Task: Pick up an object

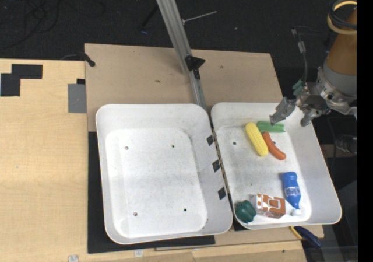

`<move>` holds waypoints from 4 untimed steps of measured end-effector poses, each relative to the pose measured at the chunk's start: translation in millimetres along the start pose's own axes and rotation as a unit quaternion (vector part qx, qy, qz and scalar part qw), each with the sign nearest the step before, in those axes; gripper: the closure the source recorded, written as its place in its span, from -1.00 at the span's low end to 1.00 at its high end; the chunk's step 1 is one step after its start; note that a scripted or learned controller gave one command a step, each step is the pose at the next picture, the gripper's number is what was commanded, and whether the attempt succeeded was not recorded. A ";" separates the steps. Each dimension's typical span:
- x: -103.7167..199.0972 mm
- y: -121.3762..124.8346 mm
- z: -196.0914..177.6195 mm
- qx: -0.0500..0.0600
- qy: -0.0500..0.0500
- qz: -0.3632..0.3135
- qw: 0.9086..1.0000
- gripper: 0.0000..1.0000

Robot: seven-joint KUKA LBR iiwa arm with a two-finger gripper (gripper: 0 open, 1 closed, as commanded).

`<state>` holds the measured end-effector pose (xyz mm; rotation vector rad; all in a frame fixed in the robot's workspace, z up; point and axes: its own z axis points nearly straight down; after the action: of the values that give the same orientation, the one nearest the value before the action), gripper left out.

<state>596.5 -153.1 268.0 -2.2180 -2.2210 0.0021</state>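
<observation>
Camera view: nearest, a blue plastic bottle [291, 189] is lying in the right white bin [326, 196]. Further back, a yellow toy corn cob [256, 139] and orange carrot [273, 146] are resting untouched. Beyond, the gripper [296, 112] is being held with fingers spread, nothing grasped; picking is yet to be done.

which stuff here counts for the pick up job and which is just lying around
For the job:
two-finger gripper
right white bin
yellow toy corn cob
orange toy carrot with green top
blue bottle
brown and white carton
dark green lump

Lying about:
left white bin
slanted aluminium rail
</observation>
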 end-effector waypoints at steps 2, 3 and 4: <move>-2.5 0.4 64.1 0.003 0.000 0.001 1.000 -1.00; -6.5 7.1 113.7 0.003 0.000 0.001 1.000 -1.00; -9.2 13.5 173.5 0.002 0.000 0.002 1.000 -1.00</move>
<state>609.5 -162.1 94.5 -2.2191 -2.2150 0.0068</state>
